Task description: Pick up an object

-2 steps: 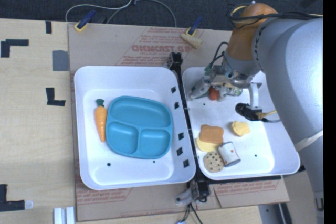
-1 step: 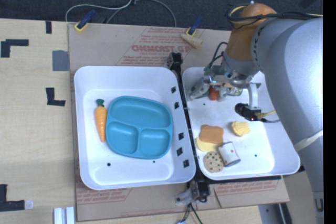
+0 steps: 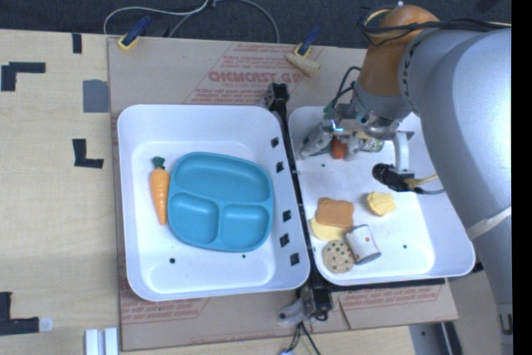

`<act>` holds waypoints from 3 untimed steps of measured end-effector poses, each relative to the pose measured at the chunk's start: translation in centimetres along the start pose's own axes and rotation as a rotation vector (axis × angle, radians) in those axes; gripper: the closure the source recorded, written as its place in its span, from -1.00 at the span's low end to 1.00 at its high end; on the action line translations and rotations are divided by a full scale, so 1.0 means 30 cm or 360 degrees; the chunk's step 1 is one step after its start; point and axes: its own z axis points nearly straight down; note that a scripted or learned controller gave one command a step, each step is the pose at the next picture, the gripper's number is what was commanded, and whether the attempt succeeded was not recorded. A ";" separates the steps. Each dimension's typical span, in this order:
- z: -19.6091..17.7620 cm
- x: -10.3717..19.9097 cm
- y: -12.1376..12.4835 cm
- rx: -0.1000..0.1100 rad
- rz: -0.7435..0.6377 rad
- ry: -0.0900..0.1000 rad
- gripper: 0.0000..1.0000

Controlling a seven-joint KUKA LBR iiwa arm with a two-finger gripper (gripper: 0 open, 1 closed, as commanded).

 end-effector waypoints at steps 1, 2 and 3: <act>0.000 0.011 -0.001 -0.0003 0.0004 -0.0013 -1.00; 0.000 0.014 -0.001 -0.0005 0.0005 -0.0015 -1.00; 0.000 0.013 -0.001 -0.0004 0.0005 -0.0014 -1.00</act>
